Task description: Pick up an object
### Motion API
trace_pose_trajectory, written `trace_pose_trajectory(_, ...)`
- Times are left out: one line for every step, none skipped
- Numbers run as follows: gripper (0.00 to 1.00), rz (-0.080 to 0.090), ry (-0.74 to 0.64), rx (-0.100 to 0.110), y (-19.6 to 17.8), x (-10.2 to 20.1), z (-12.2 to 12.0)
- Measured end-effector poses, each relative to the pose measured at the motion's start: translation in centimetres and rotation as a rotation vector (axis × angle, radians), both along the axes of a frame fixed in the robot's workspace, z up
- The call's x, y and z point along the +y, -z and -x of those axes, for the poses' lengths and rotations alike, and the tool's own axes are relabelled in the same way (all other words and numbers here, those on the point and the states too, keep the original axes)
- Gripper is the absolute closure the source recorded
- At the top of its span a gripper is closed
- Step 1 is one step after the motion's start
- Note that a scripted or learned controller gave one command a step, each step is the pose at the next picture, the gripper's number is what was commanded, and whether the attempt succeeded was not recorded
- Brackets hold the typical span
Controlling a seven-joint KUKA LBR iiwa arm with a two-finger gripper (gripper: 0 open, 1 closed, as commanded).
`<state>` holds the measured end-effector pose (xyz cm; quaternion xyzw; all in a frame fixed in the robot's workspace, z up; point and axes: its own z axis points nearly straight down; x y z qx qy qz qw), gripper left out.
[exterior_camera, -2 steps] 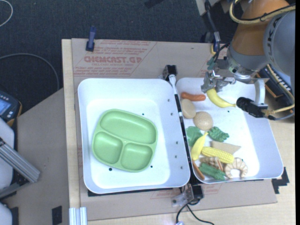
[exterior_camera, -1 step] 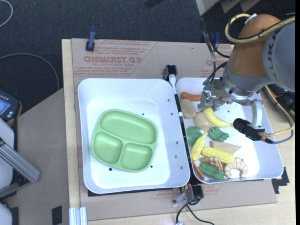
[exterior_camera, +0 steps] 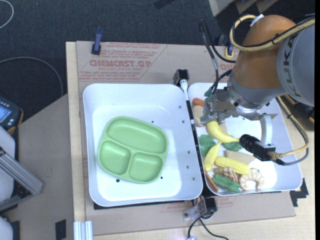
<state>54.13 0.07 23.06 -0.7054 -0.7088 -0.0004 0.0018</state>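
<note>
The arm's gripper (exterior_camera: 220, 111) hangs over the right bin (exterior_camera: 285, 184), its grasp impossible to tell, above a banana (exterior_camera: 221, 132) near the bin's left wall; light, smooth plastic, best pinched across its curved middle.

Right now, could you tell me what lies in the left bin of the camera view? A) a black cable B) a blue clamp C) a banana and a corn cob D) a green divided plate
D: the green divided plate, with three compartments, lies alone in the left bin, while the banana and the corn cob sit in the right bin.
</note>
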Motion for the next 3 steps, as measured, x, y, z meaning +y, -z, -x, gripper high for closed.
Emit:
trace_pose_trajectory(1.00, 0.000, -0.003, -0.002, -3.3, 6.1, 3.7)
trace_pose_trajectory(1.00, -0.001, -0.004, -0.006, -7.6, 12.9, 6.3)
trace_pose_trajectory(1.00, 0.005, 0.011, -0.007, -10.3, 4.2, 5.3)
